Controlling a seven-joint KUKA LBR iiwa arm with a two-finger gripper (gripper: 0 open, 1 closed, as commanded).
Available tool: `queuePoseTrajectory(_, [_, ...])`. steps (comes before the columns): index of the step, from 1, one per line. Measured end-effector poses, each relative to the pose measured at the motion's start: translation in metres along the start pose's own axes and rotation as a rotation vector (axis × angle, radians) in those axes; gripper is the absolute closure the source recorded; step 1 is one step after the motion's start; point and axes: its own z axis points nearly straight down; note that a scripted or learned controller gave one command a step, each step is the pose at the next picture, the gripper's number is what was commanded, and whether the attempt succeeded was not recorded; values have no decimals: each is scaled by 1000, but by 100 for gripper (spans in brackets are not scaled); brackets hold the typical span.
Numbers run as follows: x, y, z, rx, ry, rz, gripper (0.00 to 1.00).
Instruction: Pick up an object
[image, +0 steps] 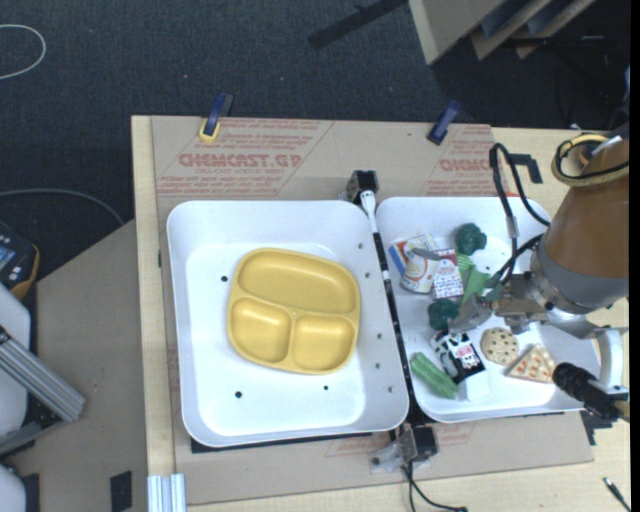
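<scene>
Two shallow white bins sit side by side on the tabletop (300, 150), which is covered by brown printed board.

Left bin (200, 400): one yellow divided plate (293, 310), three compartments, lying flat near the bin's centre, well apart from the walls.

Right bin (500, 405): a cluster of small items.
- White and red carton-like pack (428, 265), lying toward the far left part of the bin.
- Dark green round piece (469, 238), just beside the pack on its far side.
- Second dark green lump (441, 314), near the bin's middle, below the pack.
- Long green pod-shaped piece (432, 375), near the front left wall.
- Small black and white block (460, 355), between the pod piece and a round cracker-like disc (498, 346).
- Orange wedge resembling a pizza slice (531, 365), just right of the disc.

Arm enters from the right; orange band (590, 240) above the wrist, black cable looping over it. End effector (470, 318) is low inside the right bin, over the middle of the cluster, close to the second green lump and the black and white block. Fingers are blurred against the clutter: cannot tell whether they are spread or closed, nor whether anything sits between them.
</scene>
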Motion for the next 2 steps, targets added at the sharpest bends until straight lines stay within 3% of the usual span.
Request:
queuePoseTrajectory(1, [0,3,-6,-13,-2,-3,0])
queuePoseTrajectory(2, [0,13,44,-8,0,-3,0])
